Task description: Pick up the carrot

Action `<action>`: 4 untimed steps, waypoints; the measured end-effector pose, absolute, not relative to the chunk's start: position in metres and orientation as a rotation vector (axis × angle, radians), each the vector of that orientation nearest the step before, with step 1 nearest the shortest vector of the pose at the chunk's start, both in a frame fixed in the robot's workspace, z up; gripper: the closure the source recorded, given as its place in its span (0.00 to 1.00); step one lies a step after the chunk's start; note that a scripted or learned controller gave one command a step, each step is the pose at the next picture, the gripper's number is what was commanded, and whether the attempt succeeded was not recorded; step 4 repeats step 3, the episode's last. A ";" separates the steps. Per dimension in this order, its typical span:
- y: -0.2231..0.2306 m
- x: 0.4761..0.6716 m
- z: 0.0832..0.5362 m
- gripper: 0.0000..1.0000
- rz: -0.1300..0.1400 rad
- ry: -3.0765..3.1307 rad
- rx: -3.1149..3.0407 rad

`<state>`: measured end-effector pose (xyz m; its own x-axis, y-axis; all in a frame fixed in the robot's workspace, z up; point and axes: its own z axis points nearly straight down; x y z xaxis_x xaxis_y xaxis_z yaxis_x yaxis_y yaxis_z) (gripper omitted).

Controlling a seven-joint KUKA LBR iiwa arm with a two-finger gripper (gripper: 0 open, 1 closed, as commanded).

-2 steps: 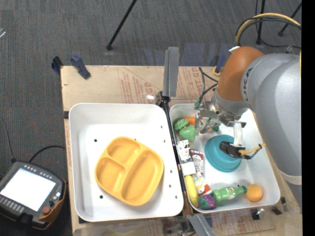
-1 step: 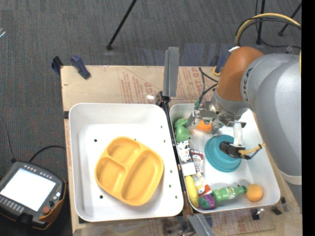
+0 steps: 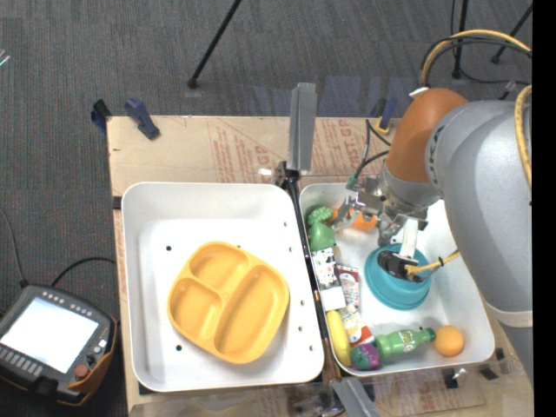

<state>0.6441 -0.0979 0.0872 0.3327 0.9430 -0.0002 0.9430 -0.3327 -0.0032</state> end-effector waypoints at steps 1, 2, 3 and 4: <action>-0.094 0.643 0.088 0.00 0.004 -1.509 -2.752; -0.084 0.643 0.088 0.00 0.009 -1.408 -2.805; -0.092 0.615 0.086 0.00 0.008 -1.139 -2.922; -0.092 0.615 0.086 0.00 0.008 -1.139 -2.922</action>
